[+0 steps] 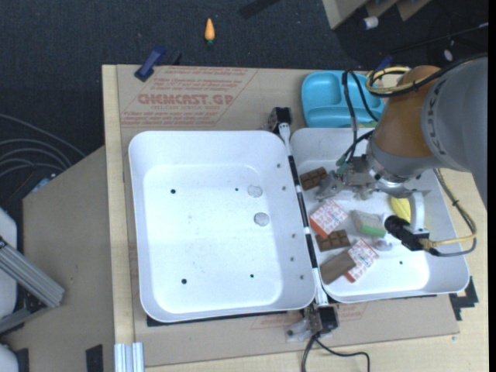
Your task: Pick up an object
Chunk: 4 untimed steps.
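Pincer (358,178) low in right bin (442,273), grip state can't tell; objects just beside it: brown block (313,179), red-white packet (328,218), green item (370,225), yellow piece (401,207); left bin (155,161) adjacent; surface (116,122) reads "CHEMCAST GP".

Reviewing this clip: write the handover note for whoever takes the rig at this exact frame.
Hand: low over the right white bin, near its upper middle; open or shut cannot be told, and no object is seen held.
Objects: brown rectangular blocks, a red-and-white patterned packet, a yellow piece and a green-tipped clear item all lie in the right bin. The left white bin holds two small round clear discs.
Done: nothing visibly lifted.
Left: grasp one object and raise it.
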Each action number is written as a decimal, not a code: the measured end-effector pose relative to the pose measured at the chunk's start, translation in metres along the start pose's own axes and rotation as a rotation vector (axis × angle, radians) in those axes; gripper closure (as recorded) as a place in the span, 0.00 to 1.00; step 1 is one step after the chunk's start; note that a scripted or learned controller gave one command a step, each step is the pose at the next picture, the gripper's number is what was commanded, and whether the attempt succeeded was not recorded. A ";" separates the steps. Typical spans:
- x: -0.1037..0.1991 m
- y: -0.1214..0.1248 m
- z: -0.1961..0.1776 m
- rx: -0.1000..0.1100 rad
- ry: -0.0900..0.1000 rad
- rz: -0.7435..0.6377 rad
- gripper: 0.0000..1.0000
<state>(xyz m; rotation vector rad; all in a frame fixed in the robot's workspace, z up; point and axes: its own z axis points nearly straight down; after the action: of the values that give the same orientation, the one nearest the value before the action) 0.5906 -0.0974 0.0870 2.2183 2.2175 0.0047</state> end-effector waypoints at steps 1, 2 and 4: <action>0.001 -0.001 -0.008 0.004 0.001 0.001 1.00; 0.001 -0.001 -0.007 0.005 0.002 0.000 0.00; 0.004 0.075 0.003 0.010 0.001 -0.001 0.00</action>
<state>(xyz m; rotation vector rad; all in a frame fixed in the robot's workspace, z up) 0.6659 -0.0935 0.0849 2.2228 2.2240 -0.0050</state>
